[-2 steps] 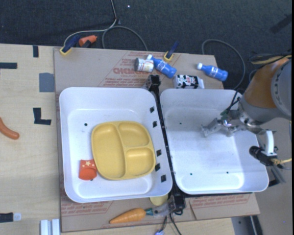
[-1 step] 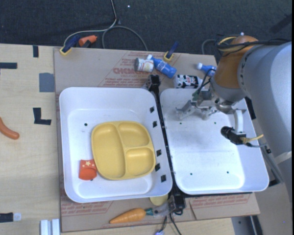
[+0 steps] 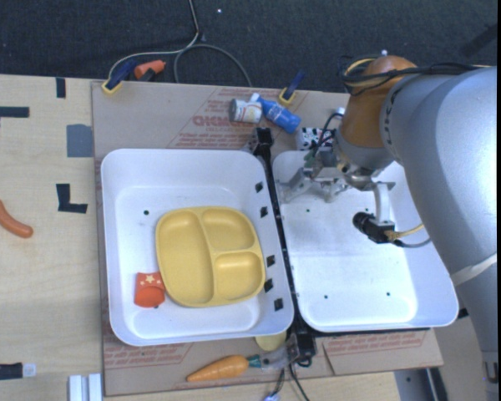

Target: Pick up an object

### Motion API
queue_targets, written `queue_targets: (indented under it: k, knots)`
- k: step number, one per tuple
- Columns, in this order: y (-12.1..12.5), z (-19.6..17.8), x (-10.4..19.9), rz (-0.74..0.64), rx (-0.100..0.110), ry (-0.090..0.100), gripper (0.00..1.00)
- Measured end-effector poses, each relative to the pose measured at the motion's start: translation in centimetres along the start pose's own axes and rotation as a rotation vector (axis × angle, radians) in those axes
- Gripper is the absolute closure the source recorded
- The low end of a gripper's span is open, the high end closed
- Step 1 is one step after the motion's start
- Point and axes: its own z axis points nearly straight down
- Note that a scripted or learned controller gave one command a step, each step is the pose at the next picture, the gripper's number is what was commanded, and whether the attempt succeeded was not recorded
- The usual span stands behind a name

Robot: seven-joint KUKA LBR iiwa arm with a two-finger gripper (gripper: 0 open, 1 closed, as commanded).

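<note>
Right now I see the gripper [image 3: 305, 182] low over the far left corner of the right bin [image 3: 359, 295], but I cannot tell its state or whether it touches anything. Candidate objects sit in the left bin [image 3: 121, 186]: a yellow divided plate [image 3: 209, 253] with a small orange block [image 3: 149, 290] touching its near-left edge.

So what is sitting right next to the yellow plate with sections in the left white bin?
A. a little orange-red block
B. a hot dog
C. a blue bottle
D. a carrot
A: the small orange-red block lies against the lower left edge of the yellow divided plastic plate, inside the left shallow white bin.
</note>
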Motion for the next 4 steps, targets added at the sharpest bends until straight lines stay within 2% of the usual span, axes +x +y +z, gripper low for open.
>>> queue_targets:
  k: [1,2,3,4]
  knots:
    - [2.0,0.1,-0.4,0.002,0.002,0.0,0.0]
    - [2.0,-1.0,-0.4,0.001,0.001,-0.001,1.0]
    - [1.0,-10.5,7.0,-0.003,-0.005,0.004,1.0]
    - [1.9,-12.4,-3.5,0.012,0.001,-0.004,1.0]
